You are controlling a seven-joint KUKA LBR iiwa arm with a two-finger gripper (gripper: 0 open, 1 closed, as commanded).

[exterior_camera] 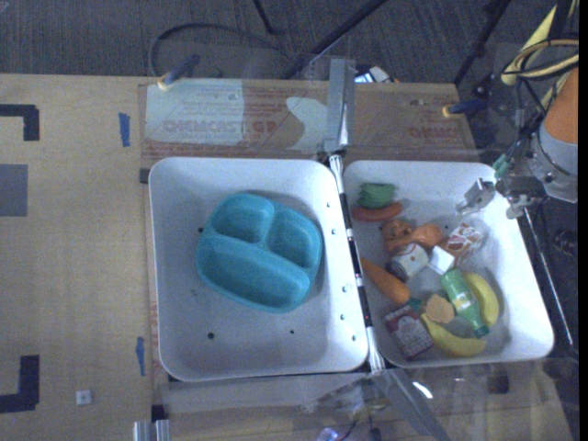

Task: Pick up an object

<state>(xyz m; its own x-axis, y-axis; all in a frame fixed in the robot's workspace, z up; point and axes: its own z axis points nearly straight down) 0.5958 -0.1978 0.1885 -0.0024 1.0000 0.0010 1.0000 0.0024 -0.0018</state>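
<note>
Wooden table carries two shallow white bins side by side. Left bin holds a blue sectioned plastic tray. Right bin holds a cluster of small toy foods, among them a yellow plastic banana, a green bottle and an orange carrot. Jaws hover over the right bin's upper area; whether they stand apart or together cannot be told. Banana judged light, stiff, slippery; grip best across its mid-curve.
</note>
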